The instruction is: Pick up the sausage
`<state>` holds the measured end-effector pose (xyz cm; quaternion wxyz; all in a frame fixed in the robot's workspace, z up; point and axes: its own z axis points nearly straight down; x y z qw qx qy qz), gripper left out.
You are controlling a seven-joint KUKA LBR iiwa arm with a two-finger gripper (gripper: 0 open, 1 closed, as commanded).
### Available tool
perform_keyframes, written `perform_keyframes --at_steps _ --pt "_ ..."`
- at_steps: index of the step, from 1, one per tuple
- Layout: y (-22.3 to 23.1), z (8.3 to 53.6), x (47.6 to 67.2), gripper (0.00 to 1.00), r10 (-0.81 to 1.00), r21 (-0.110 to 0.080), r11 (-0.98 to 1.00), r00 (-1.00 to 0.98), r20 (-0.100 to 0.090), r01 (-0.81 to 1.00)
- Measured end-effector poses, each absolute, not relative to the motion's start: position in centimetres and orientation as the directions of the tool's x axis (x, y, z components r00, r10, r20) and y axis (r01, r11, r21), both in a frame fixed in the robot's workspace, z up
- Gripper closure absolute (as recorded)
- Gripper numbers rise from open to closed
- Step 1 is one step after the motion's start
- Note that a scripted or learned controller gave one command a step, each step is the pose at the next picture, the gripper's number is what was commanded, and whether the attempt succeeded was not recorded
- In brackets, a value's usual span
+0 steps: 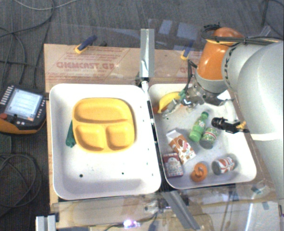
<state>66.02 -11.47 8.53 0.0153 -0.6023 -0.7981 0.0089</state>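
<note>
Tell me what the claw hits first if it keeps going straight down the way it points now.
Most likely the yellow curved banana at the top-left corner of the right white bin. The claw hangs just beside it, pointing down and left. Depth is unclear from this slanted view, so it may meet the bin floor beside the banana instead.

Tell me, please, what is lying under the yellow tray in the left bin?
A green item sticks out from under the left edge of the yellow tray, resting on the left bin floor. The tray covers the rest of it, so its full shape cannot be seen.
</note>
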Motion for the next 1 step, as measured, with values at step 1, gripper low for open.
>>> perform_keyframes --at_steps 1 --pt "-10.18 8.87 59.66 0.0 0.957 0.007 0.289 -0.289 -0.006 0.957"
